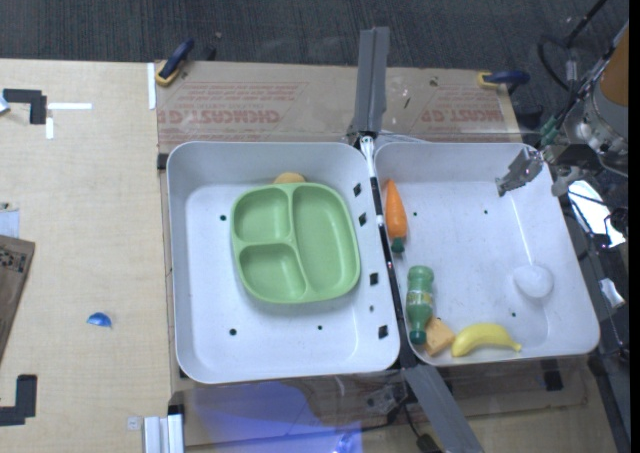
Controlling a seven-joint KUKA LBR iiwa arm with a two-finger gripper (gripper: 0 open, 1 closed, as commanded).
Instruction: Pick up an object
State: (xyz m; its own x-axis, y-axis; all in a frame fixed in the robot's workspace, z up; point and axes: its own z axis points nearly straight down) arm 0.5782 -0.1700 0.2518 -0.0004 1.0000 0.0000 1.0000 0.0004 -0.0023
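Note:
My gripper (518,173) hangs over the far right corner of the right bin (470,241), apart from every object there. In that bin an orange carrot (396,211) lies against the left wall. A green bottle (419,291) lies below it, with a small orange-yellow piece (438,335) at its foot. A yellow banana (486,339) rests near the front edge. A white rounded object (533,281) sits toward the right wall.
The left bin (200,271) holds a green divided plate (296,241), with a small yellowish thing (290,178) peeking out behind it. A grey divider bar (371,81) stands behind the bins. Cables and the arm's body (600,111) crowd the right side.

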